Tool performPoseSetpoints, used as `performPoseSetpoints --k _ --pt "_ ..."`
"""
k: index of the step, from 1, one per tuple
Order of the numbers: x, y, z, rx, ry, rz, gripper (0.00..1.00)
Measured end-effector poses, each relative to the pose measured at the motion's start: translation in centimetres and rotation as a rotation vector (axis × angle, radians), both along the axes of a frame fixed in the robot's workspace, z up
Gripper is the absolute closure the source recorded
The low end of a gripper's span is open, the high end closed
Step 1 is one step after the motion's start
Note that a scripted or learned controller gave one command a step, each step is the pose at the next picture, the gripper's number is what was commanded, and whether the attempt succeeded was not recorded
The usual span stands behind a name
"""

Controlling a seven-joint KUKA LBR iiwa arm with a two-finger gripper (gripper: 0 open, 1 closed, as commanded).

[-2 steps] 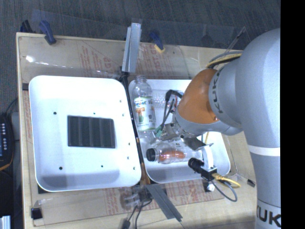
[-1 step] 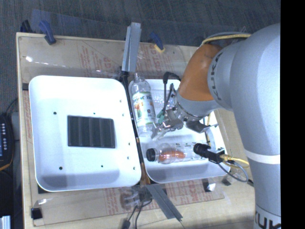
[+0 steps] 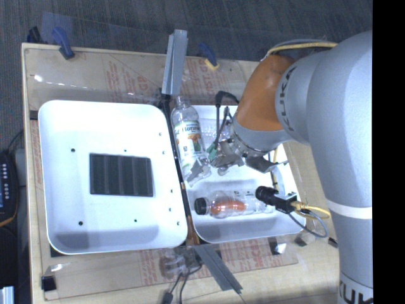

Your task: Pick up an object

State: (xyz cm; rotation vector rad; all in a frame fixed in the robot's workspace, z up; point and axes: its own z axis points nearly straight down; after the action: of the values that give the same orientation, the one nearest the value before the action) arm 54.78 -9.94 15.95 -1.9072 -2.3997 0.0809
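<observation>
**Figure. Approach stage of a pick, seen from above.** The grey arm with its orange band (image 3: pixel 278 100) reaches in from the right of the frame and covers much of the right-hand shallow white bin (image 3: pixel 243 231).

The gripper (image 3: pixel 201 168) hangs low at centre frame, over the left part of that bin. It is just beside the lower end of a clear plastic bottle with a white printed label (image 3: pixel 186 132), which lies lengthwise along the bin's left wall. Whether the claw is apart or together cannot be told from this angle, and nothing is visibly clamped in it.

A second candidate is a clear bottle with a black cap and orange contents (image 3: pixel 221 206). It lies crosswise near the lower wall of the same bin, below the gripper.

The left-hand white bin (image 3: pixel 57 125) shows a dark ribbed rectangular panel (image 3: pixel 121 175) at its middle.

Judged step: descent onto a target, probably the labelled bottle, with no grasp made yet. The next move calls for centring the claw across the bottle's round body, clear of the bin wall, before closing. A smooth cylinder pressed against a wall is likely to roll or slip aside.
</observation>
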Motion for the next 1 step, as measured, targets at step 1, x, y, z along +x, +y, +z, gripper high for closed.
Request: performPoseSetpoints --k 1 --pt "3.29 -0.22 0.48 -0.003 -0.089 0.031 0.0"
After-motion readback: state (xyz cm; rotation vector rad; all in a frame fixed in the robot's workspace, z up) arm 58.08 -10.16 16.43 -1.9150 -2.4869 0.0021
